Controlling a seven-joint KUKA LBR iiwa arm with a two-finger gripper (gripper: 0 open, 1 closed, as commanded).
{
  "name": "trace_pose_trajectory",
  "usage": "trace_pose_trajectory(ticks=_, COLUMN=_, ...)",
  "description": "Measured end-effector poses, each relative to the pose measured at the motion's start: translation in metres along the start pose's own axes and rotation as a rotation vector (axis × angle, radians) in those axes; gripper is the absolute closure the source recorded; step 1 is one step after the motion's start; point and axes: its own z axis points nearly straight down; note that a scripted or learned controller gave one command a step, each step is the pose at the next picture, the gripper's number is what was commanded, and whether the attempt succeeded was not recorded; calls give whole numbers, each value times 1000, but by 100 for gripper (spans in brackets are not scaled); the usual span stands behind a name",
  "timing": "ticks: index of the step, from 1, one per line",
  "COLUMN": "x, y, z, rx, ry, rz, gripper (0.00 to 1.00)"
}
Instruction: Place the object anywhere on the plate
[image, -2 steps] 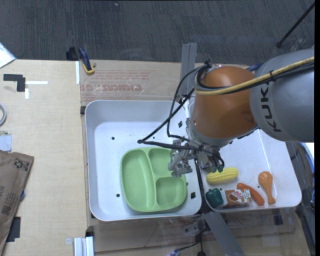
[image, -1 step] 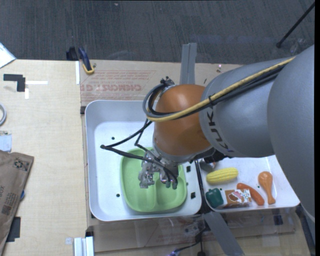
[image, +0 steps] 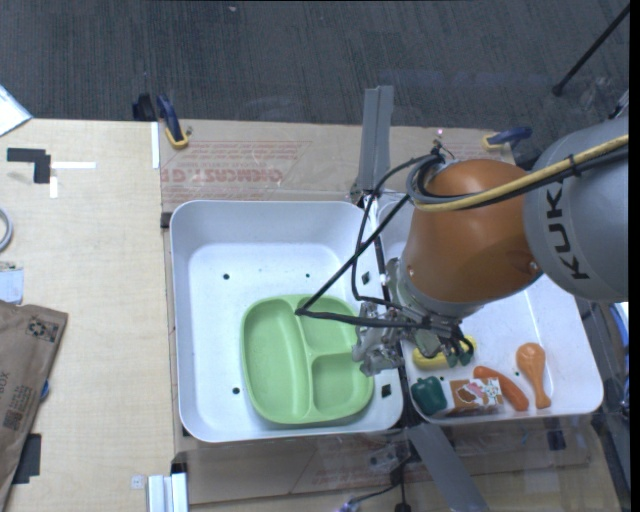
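The arm (image: 470, 235) looms over both bins, its gripper (image: 375, 350) at the green plate's (image: 290, 360) right edge; I cannot tell the fingers' state.

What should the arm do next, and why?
Probably ease left, further over the green divided plate. The gripper hangs at the plate's right rim, by the wall between the two bins, so anything let go here might miss. Whether it carries anything is hidden.
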Motion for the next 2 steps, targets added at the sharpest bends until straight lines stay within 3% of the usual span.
trace_pose_trajectory(ticks=1, x=-27, y=60, z=8, rx=-1, ry=0, rz=-223, gripper=100)
trace_pose_trajectory(ticks=2, x=-37, y=31, z=-24, rx=-1, ry=-1, rz=-529, gripper=100)
